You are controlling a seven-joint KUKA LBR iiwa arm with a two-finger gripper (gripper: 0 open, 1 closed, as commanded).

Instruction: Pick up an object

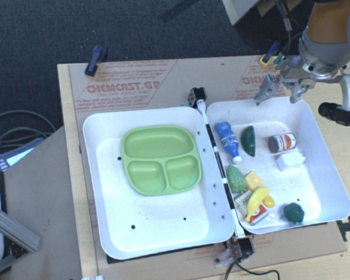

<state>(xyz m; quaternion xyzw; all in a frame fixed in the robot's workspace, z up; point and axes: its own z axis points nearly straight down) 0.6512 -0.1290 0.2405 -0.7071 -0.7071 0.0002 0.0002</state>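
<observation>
My gripper [279, 93] hangs open above the far edge of the right bin [325, 156], its two fingers spread with nothing between them. Below it in that bin lie a blue bottle [227, 140], a dark green wedge [248, 141], a small red and white can [281, 142] and a white block [290, 159]. Nearer the front are a green leafy toy [237, 179], a yellow cube [254, 180], a yellow banana [258, 197] and a dark green broccoli [293, 213]. The can is the closest object to the gripper, apart from it.
The left bin [109, 219] holds a light green divided plate [161, 159]. Black clips [197, 95] join the bins at the far and near ends. A blue clamp [95, 60] sits at the board's far left corner. Cables lie on the floor at left.
</observation>
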